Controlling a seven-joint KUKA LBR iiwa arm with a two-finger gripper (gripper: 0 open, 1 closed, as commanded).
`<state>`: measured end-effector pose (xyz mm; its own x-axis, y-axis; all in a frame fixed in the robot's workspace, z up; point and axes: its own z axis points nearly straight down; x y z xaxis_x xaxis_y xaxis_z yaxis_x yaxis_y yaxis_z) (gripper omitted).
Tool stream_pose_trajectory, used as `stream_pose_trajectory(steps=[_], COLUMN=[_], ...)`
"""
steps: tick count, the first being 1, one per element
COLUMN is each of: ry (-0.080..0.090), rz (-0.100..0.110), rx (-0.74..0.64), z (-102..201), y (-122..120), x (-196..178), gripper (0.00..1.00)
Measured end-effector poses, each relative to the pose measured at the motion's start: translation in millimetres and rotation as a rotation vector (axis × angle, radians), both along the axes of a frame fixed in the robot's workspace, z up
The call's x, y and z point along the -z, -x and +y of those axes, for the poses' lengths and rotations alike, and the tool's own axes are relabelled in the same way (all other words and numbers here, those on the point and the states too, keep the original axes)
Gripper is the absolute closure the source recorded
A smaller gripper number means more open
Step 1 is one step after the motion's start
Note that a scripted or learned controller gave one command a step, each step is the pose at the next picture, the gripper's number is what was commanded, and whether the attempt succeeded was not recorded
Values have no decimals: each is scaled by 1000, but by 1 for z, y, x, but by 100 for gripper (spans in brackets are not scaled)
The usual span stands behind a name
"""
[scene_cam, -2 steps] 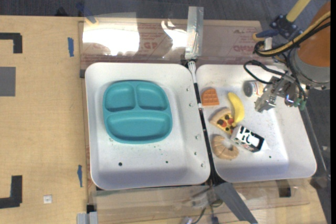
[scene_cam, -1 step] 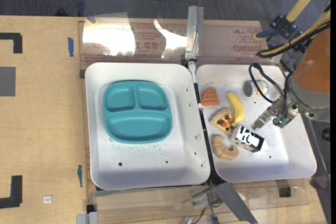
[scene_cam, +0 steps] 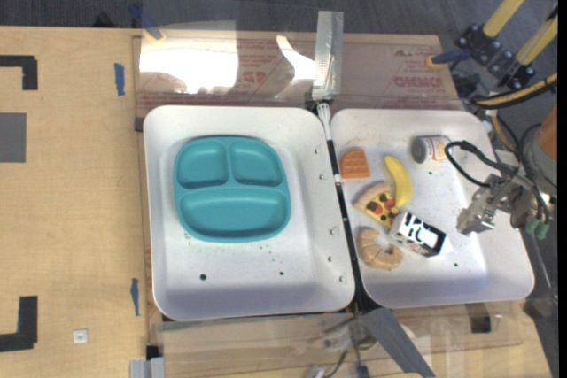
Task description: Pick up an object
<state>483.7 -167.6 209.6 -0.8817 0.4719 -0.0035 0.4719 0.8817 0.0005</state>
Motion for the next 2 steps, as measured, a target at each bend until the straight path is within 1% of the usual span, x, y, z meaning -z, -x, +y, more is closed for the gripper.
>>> stream_pose_trajectory(steps=[1, 2], ry=[-3, -6], rz=[2, -8], rx=[221, 291], z=[91, 152], y=[3, 2], x=[25, -69], gripper=[100, 100])
